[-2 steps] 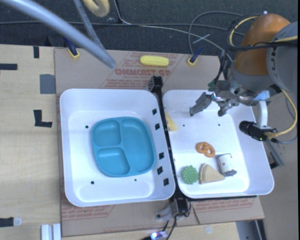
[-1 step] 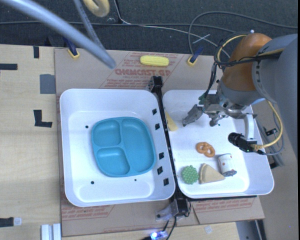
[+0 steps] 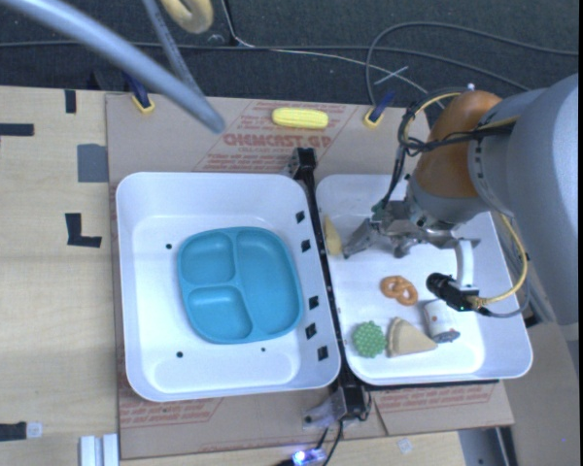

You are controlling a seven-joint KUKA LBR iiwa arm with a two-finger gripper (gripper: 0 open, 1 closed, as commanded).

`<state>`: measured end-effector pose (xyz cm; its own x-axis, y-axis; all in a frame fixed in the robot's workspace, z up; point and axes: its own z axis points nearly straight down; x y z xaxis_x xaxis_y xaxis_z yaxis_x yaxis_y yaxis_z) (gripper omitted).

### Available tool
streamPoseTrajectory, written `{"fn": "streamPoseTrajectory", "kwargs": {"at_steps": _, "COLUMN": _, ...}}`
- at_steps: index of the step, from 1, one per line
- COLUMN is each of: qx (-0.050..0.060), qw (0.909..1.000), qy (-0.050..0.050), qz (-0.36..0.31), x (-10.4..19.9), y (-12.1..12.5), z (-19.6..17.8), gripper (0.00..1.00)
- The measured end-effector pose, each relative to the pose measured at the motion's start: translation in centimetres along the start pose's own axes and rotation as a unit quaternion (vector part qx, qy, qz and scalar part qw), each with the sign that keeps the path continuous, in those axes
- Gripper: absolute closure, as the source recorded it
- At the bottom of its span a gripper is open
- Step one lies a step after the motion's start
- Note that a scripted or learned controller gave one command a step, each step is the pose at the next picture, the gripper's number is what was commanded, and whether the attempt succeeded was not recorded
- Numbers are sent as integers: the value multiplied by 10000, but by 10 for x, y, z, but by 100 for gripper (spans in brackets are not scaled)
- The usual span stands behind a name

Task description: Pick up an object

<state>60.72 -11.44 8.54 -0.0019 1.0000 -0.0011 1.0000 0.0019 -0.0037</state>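
Observation:
My gripper (image 3: 406, 245) hangs over the upper middle of the right bin (image 3: 505, 357), below the orange wrist band. It is open, its fingers spread wide with nothing between them. Just under it lies a small brown pretzel (image 3: 399, 288). A green knobbly ball (image 3: 368, 338) and a tan wedge (image 3: 406, 339) sit near the bin's front wall. A small white and grey cylinder (image 3: 437, 319) lies right of the wedge. A pale yellow piece (image 3: 332, 238) rests against the bin's left wall, left of the gripper.
The left bin (image 3: 146, 212) holds a blue divided plate (image 3: 239, 283). A yellow banana-shaped toy (image 3: 299, 117) lies on the cardboard behind the bins. A black plug with a cable (image 3: 445, 287) hangs from the arm beside the pretzel. The arm's bulk covers the right bin's far right.

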Motion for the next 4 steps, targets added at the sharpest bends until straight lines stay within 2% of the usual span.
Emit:
{"fn": "streamPoseTrajectory", "kwargs": {"at_steps": 1, "qx": -5, "qw": 10000, "qy": 3, "qz": -8, "x": 1, "y": 1, "z": -13, "gripper": 100}}
{"fn": "streamPoseTrajectory", "kwargs": {"at_steps": 2, "qx": -45, "qw": 10000, "qy": 0, "qz": 3, "x": -3, "y": 4, "z": -76, "gripper": 100}}
{"fn": "streamPoseTrajectory", "kwargs": {"at_steps": 3, "qx": -39, "qw": 10000, "qy": 1, "qz": 4, "x": -3, "y": 5, "z": -126, "gripper": 100}}
{"fn": "streamPoseTrajectory", "kwargs": {"at_steps": 4, "qx": -10, "qw": 10000, "qy": 7, "qz": -10, "x": 46, "y": -14, "z": -127, "gripper": 100}}
